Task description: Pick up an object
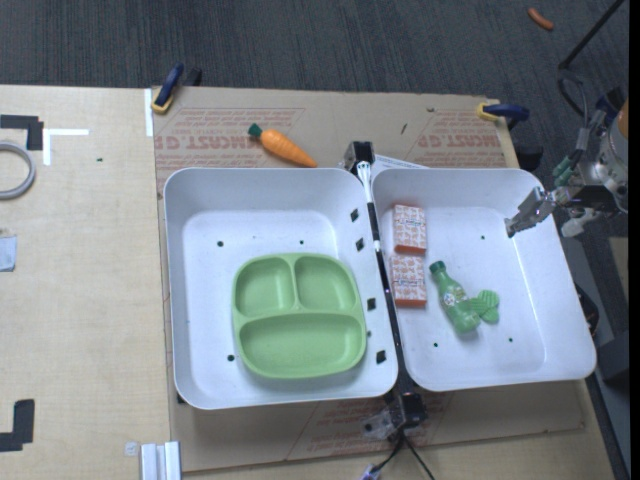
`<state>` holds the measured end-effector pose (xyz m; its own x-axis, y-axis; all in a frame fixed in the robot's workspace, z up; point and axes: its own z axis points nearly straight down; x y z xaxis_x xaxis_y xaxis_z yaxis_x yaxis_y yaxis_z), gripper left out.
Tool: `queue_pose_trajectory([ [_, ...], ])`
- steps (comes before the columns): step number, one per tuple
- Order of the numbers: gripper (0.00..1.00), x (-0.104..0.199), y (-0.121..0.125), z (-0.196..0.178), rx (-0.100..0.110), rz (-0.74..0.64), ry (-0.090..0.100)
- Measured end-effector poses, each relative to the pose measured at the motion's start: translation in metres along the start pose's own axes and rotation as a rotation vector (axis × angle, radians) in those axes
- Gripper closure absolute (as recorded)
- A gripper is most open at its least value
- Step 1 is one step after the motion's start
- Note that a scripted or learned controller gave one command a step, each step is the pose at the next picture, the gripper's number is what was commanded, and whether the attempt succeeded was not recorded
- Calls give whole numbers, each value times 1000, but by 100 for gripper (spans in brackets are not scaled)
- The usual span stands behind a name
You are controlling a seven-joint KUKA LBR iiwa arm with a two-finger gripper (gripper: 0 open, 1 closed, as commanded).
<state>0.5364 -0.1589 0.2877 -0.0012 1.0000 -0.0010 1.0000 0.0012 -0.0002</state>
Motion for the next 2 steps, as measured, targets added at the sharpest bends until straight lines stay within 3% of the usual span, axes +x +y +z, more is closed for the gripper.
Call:
queue_pose_trajectory([
  [1,0,44,-14,195,-2,21,1],
  [2,0,55,-59,195,0,10,2],
])
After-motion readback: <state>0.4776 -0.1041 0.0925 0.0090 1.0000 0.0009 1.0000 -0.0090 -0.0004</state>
